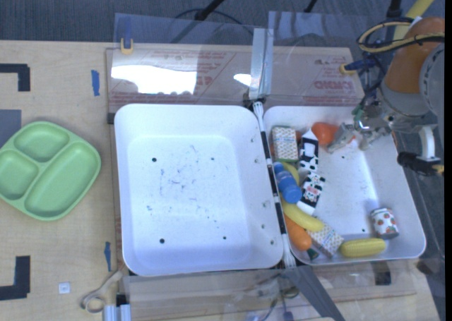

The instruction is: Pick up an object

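The right bin (pixel 353 185) holds several small objects along its left side. Among them are a patterned box (pixel 284 143), a black-and-white cow-patterned piece (pixel 308 154), a blue bottle (pixel 287 182) and a yellow banana (pixel 307 219). An orange ball-like object (pixel 325 131) lies at the back of the bin. A yellow oblong piece (pixel 362 247) and a small printed can (pixel 383 222) rest near the front right corner. My gripper (pixel 351 136) hangs low over the back of the right bin, just right of the orange object, with nothing visibly held.
The left bin (pixel 191 178) sits beside the right one, with a raised divider (pixel 272 171) between them. A green divided plate (pixel 46 169) lies on the bench at far left. Clear plastic walls (pixel 212 65) stand behind both bins. The arm's orange band (pixel 413 58) and cables are at upper right.
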